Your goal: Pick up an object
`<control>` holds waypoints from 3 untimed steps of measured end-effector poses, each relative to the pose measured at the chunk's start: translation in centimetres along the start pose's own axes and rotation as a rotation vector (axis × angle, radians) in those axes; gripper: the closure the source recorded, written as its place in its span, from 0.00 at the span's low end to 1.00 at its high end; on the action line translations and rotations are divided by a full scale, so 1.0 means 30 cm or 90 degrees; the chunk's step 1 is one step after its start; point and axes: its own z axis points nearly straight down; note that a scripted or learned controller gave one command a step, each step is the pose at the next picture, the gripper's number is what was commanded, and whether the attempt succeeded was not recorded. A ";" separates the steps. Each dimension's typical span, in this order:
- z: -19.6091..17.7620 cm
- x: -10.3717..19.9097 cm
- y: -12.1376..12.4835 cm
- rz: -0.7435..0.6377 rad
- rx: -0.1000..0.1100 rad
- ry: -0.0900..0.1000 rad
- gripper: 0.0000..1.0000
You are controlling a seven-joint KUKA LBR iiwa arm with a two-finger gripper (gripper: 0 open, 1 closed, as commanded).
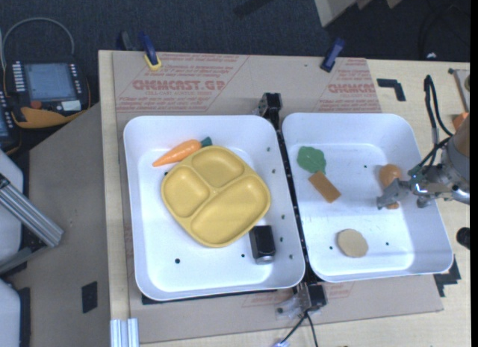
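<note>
Over right bin (429, 260), claw (390, 198) beside orange ball (388, 174), nothing visibly gripped

Left bin (142, 211): white. Right bin (426, 252): white.
Divided plate (215, 196): plain yellow.
Carrot (176, 153): orange, with a dark green top.
Small block (262, 242) near the plate: black with a grey face.
Leafy piece (311, 159): green.
Bar (325, 186) beside it: orange-brown.
Round piece (352, 243): tan.
Rounded item (388, 174) at right: orange-tan.
Hand (403, 192): grey metal.
Board (224, 80) under the bins: pale brown, printed with faded red lettering.
Clamps: one blue and yellow (151, 51), one blue (332, 54).
Table (82, 189): light wood.
</note>
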 end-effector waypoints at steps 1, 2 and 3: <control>0.199 -0.019 0.014 0.000 -0.001 0.000 0.00; 0.266 -0.017 0.013 0.000 -0.001 0.000 0.00; 0.228 -0.019 0.014 0.000 -0.003 -0.002 1.00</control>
